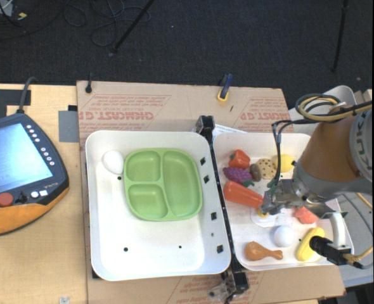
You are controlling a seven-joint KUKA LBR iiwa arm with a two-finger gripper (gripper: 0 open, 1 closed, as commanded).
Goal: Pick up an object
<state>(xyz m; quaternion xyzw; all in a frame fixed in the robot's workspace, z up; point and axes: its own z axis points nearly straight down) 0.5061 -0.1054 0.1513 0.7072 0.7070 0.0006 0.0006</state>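
- You have the orange carrot-shaped piece (241, 194) lying in the right bin (247, 227), left of middle, slanting down toward the right.
- Pincer (270, 206) sits low at the carrot piece's right end. You cannot tell whether it is wide, narrow, or holding anything.
- Just behind the carrot piece: purple grapes (236, 175), a red piece (239, 158), a brown cookie (263, 168), and a yellow piece (284, 162) further right.
- In front of the pincer: a white ball (283, 235), a brown drumstick (263, 252) near the front rim, and a yellow fruit (306, 246) to the right.
- A pink-red piece (305, 215) lies just right of the pincer.
- The left bin (149, 246) holds a green divided plate (163, 183). A white egg (113, 162) lies just beside the plate's left edge.
- Both bins rest on a cardboard sheet (149, 109) on the bench (35, 258).
- A handheld control screen (16, 166) lies on the bench, well left of the bins.
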